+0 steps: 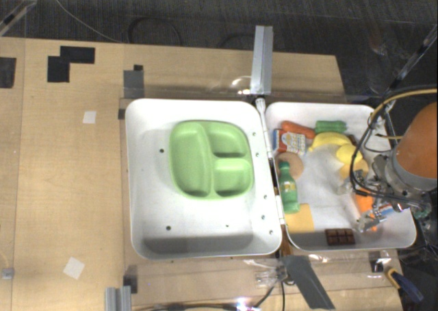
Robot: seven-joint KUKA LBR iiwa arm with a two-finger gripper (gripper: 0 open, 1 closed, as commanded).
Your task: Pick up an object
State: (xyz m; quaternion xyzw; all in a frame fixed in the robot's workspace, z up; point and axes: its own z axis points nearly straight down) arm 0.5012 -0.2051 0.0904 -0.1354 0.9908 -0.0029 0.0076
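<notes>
Seen from above, two white bins sit side by side on a wooden bench (61, 186). The left bin (147, 234) holds a green divided tray (209, 159), lying flat near the middle and slightly toward the far side.

The right bin (404, 234) holds a cluster of small things. A green bottle (289, 190) lies against the left wall, lengthwise along it, with a round brownish object (291, 164) just beyond its cap. A yellow card (299, 218) lies at the bottle's near end. An orange and white carton (294, 140) is seen in the far left corner. A green block (330, 126) lies near the far wall, and a banana (335, 144) lies just beside it, toward the middle. A dark chocolate bar (340, 237) rests by the near wall.

The arm (417, 148) is seen at the right edge, its orange band above the right side of that bin, with cables looped around it. The gripper (373, 217) is lowered into the near right part of the bin, close to an orange object (364, 202), which is partly hidden by wiring. Whether its jaws are apart or together cannot be told, and nothing is seen clamped between them. The bottle, carton, banana and bar lie well apart from it.
</notes>
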